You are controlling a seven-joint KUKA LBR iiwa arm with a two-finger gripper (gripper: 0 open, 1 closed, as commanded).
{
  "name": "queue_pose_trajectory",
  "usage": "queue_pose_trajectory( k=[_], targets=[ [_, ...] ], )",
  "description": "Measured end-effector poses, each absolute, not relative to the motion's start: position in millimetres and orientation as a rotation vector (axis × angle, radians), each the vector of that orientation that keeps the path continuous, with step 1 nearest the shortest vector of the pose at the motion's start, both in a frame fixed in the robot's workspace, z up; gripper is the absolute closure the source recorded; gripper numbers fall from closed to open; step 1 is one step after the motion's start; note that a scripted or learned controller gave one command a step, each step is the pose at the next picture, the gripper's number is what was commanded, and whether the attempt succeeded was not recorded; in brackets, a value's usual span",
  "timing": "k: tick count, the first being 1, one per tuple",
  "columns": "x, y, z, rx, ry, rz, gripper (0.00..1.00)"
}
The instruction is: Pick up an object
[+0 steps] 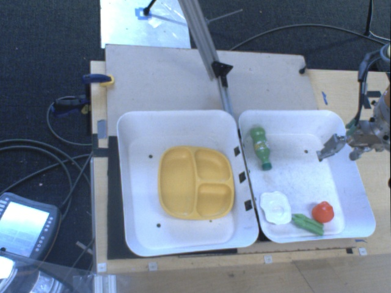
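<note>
The right bin point(351, 182) holds a green bottle point(261, 146) lying near its back left corner. At its front lie a white fried-egg toy point(275, 207), a small green pod point(307, 224) and a red tomato point(323, 212). My gripper point(339, 151) hovers over the right bin's back right part, above the bin floor and well apart from every object. Its two fingers stand apart, open, with nothing between them.
The left bin point(137, 163) holds a yellow divided plate point(197, 182). A grey pole point(201, 29) slants down from the top to the gap between the bins. Cables and a pendant point(24, 224) lie on the floor at the left.
</note>
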State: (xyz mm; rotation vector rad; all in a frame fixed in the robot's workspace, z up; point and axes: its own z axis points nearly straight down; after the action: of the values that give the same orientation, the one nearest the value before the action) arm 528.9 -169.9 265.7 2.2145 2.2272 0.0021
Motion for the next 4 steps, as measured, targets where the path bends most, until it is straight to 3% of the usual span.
queue_pose_trajectory(
  k=[1, 2, 4],
  targets=[
    [529.0, -169.8, 265.8, 2.217, 2.224, 0.003, 0.00],
    [539.0, -171.0, 211.4, 2.224, 2.223, -0.002, 0.00],
    [525.1, -161.6, 92.5, 2.224, 2.226, -0.004, 0.00]
  ],
)
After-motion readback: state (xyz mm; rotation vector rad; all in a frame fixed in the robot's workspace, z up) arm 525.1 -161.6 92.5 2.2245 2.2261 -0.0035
